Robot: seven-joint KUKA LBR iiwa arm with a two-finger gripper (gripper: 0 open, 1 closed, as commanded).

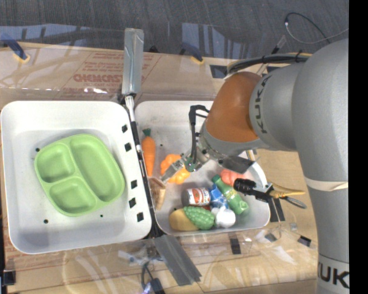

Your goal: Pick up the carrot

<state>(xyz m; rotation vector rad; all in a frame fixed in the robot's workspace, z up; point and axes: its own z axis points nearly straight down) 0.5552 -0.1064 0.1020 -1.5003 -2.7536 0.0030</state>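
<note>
Gripper (189, 162) sits mid-frame beside the carrot (148, 154) in the right bin (172, 112); honestly can't tell its grip.

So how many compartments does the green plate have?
3. The green plate lies in the left bin: one long compartment along its right side and two smaller ones, upper left and lower left.
</note>
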